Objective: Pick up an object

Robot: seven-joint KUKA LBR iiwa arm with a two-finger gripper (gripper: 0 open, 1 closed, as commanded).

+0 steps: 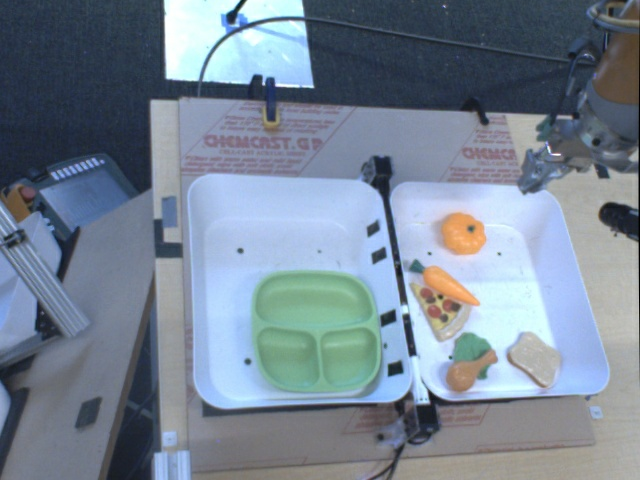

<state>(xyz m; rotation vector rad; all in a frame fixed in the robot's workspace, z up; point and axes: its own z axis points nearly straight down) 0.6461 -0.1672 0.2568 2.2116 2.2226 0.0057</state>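
In the camera view, the gripper (535, 173) is hanging at the far right of the scene, just above the far right corner of the right bin (575, 258), and nothing is sitting between its tips; whether the fingers are released or clenched I cannot tell, because they are small and blurred here. The things to pick are all lying in the right bin: a small orange pumpkin (464, 233) at the far side, a toy carrot (447, 284) near the divider, a pizza slice (441, 310) touching the carrot on its near side, a chicken drumstick with a green piece (470, 360) nearer still, and a slice of bread (535, 359) at the near right. The left bin (215, 268) is carrying a green divided plate (316, 330) in its near half. In my judgement the pumpkin is the best target, since it is standing apart from the other toys and is the closest to the gripper; the arm should be coming down straight over its middle, with the fingers wide enough to pass on both sides, and closing only when they are low around the body, so the round shape is not slipping out. The carrot and pizza are touching, so a grasp there is risking to push both. On the cardboard (400, 133) under the bins, red writing is reading "CHEMCAST GP", printed upside down; a second red print at the far right is too small to read.
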